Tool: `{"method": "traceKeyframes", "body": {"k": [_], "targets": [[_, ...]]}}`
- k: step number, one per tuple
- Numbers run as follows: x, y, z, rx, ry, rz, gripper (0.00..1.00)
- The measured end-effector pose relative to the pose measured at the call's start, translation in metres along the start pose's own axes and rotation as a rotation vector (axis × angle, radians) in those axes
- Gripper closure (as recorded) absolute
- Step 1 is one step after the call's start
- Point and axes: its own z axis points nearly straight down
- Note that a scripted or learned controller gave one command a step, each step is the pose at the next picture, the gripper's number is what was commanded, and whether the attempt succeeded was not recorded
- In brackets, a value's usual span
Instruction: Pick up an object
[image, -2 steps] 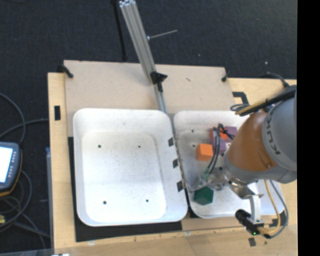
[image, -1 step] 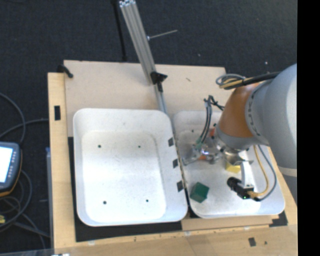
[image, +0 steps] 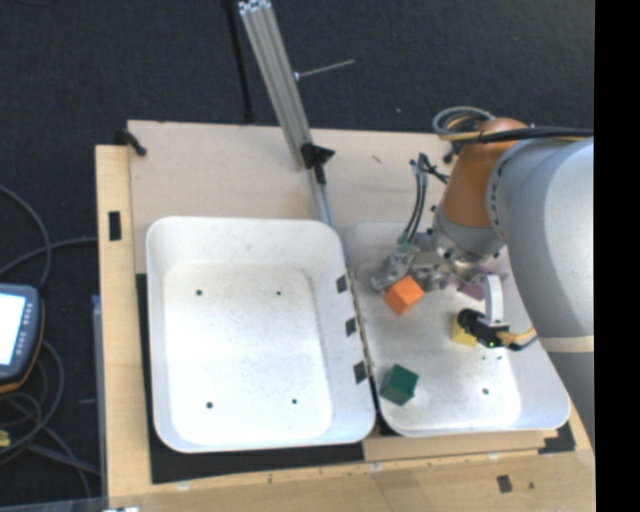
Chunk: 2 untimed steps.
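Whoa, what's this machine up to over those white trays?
A grey robot arm with an orange band is reaching in from the right over the right-hand shallow white bin, trying to pick something up. Its end effector is down in that bin, right next to a small orange cube; whether it has actually got hold of the cube can't be made out. A small dark green cube lies untouched near the bin's front-left corner.

On the bench (image: 200, 160) the left bin (image: 240, 228) stood beside the right bin (image: 450, 395). In the right bin a cube (image: 405, 295) lay at back-left, w/ the gripper (image: 400, 272) just behind it; a block (image: 399, 384) lay in front, nr the left wall.
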Motion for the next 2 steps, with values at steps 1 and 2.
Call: {"method": "traceKeyframes", "body": {"k": [1, 2], "targets": [[-0.0009, -0.0005, -0.0123, 0.000, -0.003, -0.007, 1.00], [-0.0006, -0.0010, -0.0115, 0.003, -0.002, -0.011, 0.00]]}}
